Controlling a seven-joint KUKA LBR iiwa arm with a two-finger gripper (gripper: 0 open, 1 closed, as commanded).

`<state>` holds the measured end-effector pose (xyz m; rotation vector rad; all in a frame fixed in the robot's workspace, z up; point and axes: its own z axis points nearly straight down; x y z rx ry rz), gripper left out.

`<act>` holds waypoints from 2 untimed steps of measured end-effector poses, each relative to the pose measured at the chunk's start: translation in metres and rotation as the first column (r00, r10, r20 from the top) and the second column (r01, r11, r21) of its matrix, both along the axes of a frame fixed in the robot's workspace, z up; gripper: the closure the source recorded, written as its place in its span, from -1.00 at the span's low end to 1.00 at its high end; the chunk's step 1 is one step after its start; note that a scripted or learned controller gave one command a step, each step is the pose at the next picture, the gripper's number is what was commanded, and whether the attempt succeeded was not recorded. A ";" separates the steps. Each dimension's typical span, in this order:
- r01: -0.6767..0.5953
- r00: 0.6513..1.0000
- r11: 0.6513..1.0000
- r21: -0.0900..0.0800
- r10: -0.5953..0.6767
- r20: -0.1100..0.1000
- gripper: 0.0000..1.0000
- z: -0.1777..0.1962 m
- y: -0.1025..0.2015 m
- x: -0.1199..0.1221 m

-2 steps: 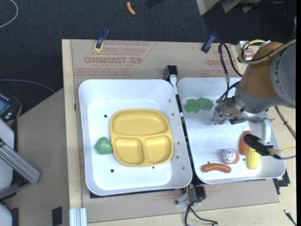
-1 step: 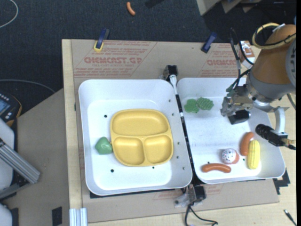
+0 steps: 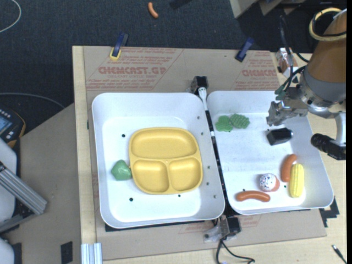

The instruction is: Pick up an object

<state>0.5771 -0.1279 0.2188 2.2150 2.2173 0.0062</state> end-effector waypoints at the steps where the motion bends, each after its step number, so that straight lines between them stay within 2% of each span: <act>1: -0.004 1.000 1.000 0.006 0.004 -0.011 1.00 0.010 0.055 -0.023; 2: -0.004 1.000 1.000 0.005 0.004 -0.012 1.00 0.012 0.110 -0.054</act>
